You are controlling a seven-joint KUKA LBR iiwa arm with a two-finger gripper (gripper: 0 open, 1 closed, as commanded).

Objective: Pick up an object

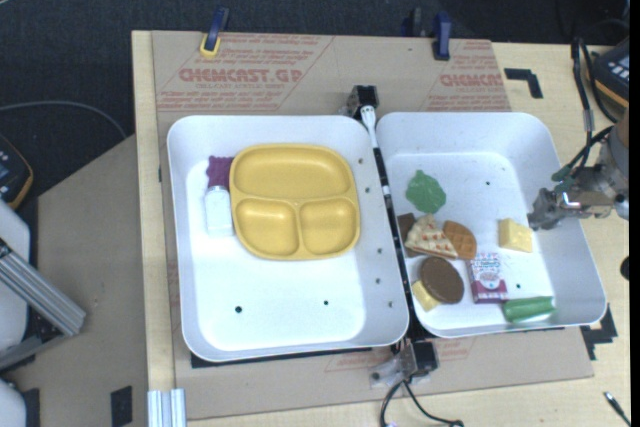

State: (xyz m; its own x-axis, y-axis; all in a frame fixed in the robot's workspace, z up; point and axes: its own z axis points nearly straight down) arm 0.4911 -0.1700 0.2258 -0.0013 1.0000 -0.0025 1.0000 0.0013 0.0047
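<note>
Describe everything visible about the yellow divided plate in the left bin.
The yellow divided plate is a rounded rectangle, matte like plastic, moulded into three wells: one wide well along the far side and two smaller ones side by side along the near side, parted by raised ridges. All three wells look bare. It lies flat and right side up in the far half of the left bin. At its left edge it meets or overlaps a white bottle with a purple cap; actual contact is unclear.
</note>
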